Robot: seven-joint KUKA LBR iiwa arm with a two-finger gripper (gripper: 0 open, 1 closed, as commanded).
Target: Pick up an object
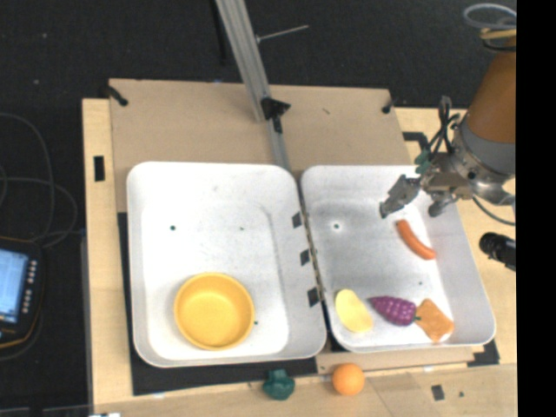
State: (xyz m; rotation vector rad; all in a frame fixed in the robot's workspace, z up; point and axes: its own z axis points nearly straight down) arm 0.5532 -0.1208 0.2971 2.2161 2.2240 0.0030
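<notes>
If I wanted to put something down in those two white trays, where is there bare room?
The left bin is mostly bare: everything above and right of the yellow bowl. The right bin is open at its upper left, beside the gripper. Its lower edge is crowded: yellow piece, purple piece, orange piece, with the sausage above.

One fixed camera, high above the bench (100, 233), looking down at a slant. Both white bins fit whole in frame: the right bin (347, 189) lies under and left of the gripper (417, 198), the left bin (208, 181) farther left of it. Arm (495, 102) enters from frame right, behind the gripper. Distance is moderate (bench edges and dark floor show beyond the bins). A slanted metal pole (248, 46) crosses the top, up-left of the gripper.
</notes>
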